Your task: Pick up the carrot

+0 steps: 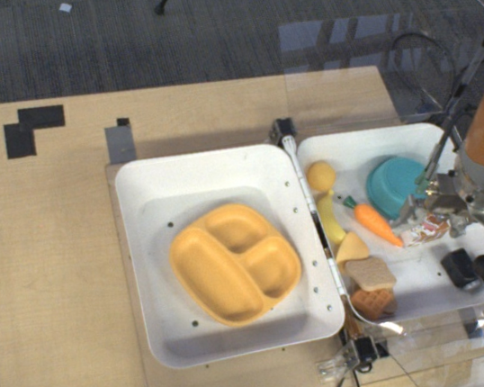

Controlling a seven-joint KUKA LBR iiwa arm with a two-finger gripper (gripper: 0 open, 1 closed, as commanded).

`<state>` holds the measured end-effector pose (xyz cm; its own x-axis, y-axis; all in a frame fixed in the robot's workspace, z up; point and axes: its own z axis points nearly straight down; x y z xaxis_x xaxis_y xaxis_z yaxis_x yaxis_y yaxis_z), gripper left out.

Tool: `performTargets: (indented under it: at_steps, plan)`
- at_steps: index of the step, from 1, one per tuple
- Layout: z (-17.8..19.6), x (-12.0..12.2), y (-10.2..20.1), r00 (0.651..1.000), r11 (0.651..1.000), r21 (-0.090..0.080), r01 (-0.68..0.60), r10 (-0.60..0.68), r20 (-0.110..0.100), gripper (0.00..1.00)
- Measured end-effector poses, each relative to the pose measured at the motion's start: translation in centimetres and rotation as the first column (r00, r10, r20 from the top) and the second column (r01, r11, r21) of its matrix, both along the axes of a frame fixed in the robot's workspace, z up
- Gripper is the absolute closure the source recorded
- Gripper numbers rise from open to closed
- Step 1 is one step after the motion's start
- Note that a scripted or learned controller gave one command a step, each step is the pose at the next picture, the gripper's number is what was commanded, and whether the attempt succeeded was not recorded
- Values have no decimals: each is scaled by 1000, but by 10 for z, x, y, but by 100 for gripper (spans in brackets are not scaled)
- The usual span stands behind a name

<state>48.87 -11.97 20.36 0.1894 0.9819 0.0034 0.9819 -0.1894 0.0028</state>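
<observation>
The carrot [376, 224] is a small orange cone with a green tip. It lies slantwise on the floor of the right bin [422, 292], just left of and below a teal bowl [394, 185]. My gripper [430, 206] hangs over the right part of that bin, at the bowl's lower right edge and a short way right of the carrot's thick end. The carrot lies free, apart from the gripper.
A yellow lemon [319, 176] and a pale yellow banana [331, 224] lie by the right bin's left wall. A cheese wedge [353, 247], a bread slice [370, 274] and a brown waffle piece [371, 303] lie below them. The left bin [146, 249] holds a yellow divided plate [235, 262].
</observation>
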Motion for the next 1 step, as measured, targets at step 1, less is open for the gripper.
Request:
performTargets:
  at_steps: [1]
  plan:
    - [-18,0,71,972,972,1,234,-234,-3,0]
